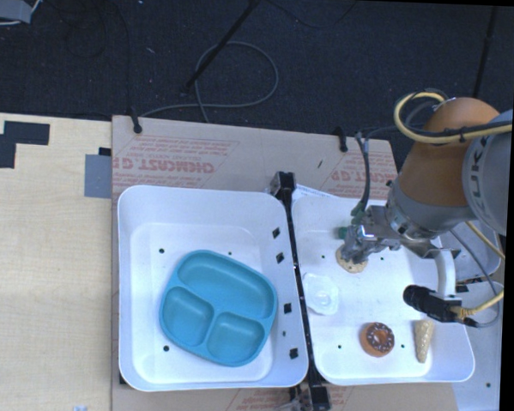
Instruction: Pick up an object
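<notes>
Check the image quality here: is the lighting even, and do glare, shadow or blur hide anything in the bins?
Camera view: lighting is bright and fairly even over the two shallow white bins, which look nearly washed out; the pale clear item by the divider barely separates from the bin floor. The blue three-compartment plastic tray and brown ring doughnut read clearly. The tool is soft and small; the background above is dark.

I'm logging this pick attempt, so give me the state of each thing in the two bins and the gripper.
Blue divided plate: flat in left bin.
Cookie: in right bin, directly under gripper.
Donut: lying flat, untouched.
Cone: on its side.
Clear white piece: lying by the divider.
</notes>
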Controlling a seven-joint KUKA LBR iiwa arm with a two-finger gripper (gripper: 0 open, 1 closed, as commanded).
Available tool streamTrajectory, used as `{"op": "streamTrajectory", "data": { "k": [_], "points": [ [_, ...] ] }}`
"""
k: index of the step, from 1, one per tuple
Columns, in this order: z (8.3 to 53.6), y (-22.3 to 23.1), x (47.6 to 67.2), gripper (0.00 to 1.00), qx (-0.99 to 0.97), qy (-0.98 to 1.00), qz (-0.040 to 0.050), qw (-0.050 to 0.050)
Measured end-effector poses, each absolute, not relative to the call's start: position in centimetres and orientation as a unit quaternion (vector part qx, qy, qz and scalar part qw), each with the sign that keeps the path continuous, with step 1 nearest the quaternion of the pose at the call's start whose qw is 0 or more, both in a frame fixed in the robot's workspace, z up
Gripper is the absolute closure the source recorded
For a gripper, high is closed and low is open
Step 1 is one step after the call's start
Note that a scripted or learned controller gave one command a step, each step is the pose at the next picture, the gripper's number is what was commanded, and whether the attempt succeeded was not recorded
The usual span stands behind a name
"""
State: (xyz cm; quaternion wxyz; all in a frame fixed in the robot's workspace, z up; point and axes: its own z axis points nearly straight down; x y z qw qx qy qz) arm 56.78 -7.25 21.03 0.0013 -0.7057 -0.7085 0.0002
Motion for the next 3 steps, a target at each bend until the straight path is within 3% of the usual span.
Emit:
{"op": "streamTrajectory", "data": {
  "k": [1, 3],
  "points": [
    [20.4, -2.4, 58.3, 1.0, -0.706, -0.708, 0.0004, 0.001],
    [21.3, 7.7, 59.4, 1.0, -0.706, -0.708, 0.0008, 0.001]
  ]
}}
